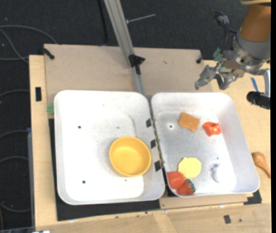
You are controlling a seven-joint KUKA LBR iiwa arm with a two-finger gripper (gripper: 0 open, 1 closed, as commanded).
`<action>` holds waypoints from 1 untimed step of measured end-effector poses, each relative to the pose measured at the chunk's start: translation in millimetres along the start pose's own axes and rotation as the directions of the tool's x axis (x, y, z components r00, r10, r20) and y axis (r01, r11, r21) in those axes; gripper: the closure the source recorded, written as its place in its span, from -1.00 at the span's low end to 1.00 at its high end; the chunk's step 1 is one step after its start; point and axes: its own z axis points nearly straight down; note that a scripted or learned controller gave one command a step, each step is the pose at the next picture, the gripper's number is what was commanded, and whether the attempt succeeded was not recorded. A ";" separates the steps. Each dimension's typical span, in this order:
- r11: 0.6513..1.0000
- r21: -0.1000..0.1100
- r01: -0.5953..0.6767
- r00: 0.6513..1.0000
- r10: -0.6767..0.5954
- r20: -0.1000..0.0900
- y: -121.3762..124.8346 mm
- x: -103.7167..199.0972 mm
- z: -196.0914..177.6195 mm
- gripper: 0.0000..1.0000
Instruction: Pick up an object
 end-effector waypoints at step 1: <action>1.000 0.001 0.000 1.000 0.000 0.002 -0.2 -0.6 -0.1 -1.00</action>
